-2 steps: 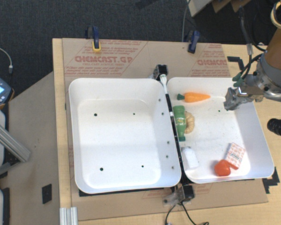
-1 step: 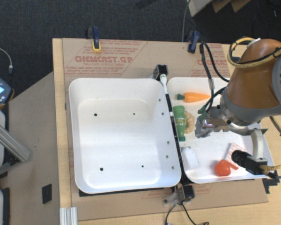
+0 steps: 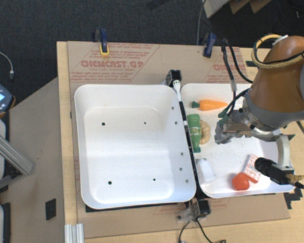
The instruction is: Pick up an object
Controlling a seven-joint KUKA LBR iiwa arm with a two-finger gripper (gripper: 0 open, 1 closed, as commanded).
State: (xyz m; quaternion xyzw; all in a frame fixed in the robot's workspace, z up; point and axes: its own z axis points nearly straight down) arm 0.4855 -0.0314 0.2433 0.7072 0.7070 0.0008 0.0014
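My gripper [image 3: 223, 134] hangs over the middle of the right bin [image 3: 220, 188], pointing down, with the arm's orange band above it. Just to its left lie a green bottle [image 3: 194, 131] along the bin's left wall and a tan object [image 3: 206, 132] beside the bottle. An orange toy carrot [image 3: 211, 105] rests at the far end of the bin. A red ball [image 3: 240, 181] and a red-and-white packet [image 3: 251, 167] sit near the front right. A small white object [image 3: 205, 170] lies at the front left. I see nothing held in the gripper.
The left bin [image 3: 91, 110] stands beside the right one, sharing a dark divider with a clamp at each end. Both rest on a cardboard sheet [image 3: 121, 59] held by blue clips at its far edge.
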